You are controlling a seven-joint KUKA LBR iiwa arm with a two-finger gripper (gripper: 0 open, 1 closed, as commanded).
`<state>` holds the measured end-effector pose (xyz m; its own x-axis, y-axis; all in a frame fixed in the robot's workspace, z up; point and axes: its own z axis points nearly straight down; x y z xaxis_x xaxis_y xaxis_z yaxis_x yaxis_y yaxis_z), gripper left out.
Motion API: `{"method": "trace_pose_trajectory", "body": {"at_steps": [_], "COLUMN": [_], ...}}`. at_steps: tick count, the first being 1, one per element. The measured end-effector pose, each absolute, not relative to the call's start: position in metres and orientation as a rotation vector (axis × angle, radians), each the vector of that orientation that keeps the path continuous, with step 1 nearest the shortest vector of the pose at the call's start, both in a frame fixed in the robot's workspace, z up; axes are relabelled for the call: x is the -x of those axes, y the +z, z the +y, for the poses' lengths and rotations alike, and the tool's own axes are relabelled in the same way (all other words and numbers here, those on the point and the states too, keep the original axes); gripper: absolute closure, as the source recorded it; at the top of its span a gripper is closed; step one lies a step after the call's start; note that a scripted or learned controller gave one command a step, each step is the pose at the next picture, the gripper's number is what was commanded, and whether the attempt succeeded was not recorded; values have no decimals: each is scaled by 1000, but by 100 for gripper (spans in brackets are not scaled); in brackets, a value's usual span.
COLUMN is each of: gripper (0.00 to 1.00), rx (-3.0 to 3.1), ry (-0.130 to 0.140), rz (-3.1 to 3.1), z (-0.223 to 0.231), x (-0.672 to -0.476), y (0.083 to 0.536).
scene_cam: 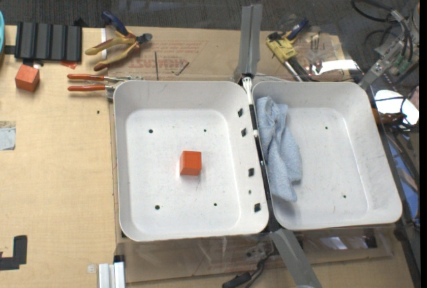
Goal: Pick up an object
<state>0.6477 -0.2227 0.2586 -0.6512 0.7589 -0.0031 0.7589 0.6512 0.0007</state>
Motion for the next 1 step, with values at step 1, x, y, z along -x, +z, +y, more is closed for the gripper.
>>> {"method": "trace_pose_trajectory", "body": {"at_steps": [1], "gripper": [100], "rx": [-1310], "ry": [-1], "rz": [2850], "z": [-223], "x": [-649], "y": [266]}}
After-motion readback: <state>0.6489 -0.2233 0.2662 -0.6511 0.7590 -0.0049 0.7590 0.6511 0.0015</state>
